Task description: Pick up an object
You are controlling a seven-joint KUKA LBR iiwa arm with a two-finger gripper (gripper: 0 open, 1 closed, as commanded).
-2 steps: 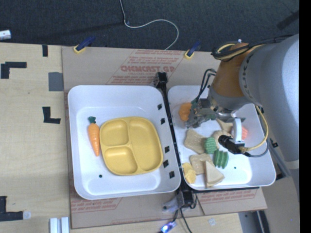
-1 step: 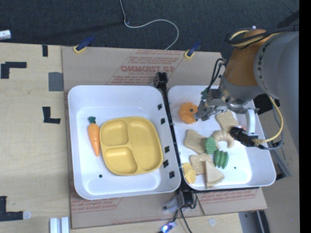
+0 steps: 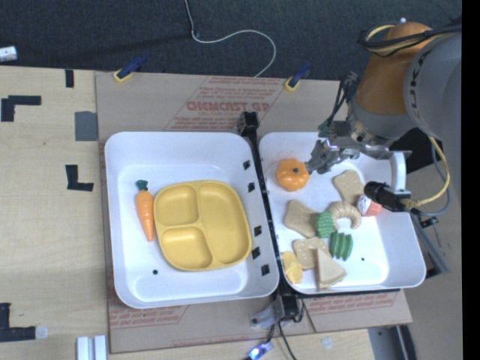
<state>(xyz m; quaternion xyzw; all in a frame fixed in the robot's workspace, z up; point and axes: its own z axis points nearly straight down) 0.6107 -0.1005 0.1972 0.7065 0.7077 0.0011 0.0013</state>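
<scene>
My gripper (image 3: pixel 319 160) hangs over the back of the right bin (image 3: pixel 390 272), just right of an orange pumpkin-like toy (image 3: pixel 292 174). Nothing shows between its fingers. Toy food is piled in the right bin: tan bread-like pieces (image 3: pixel 300 217), a tan slice (image 3: pixel 348 185), a green piece (image 3: pixel 325 224), a dark green ridged piece (image 3: pixel 341 244), a pale ring (image 3: pixel 347 213), a wedge (image 3: pixel 328 268) and a yellow piece (image 3: pixel 289 266). In the left bin (image 3: pixel 120 201) lie a yellow divided plate (image 3: pixel 201 224) and an orange carrot (image 3: pixel 145 212).
A black clip strip (image 3: pixel 257 193) runs along the seam between the two bins. The arm's grey and orange body (image 3: pixel 397 73) looms at the right, with a red-tipped part (image 3: pixel 373 205) and cables over the right bin's far side. Cardboard (image 3: pixel 217 103) lies under both bins.
</scene>
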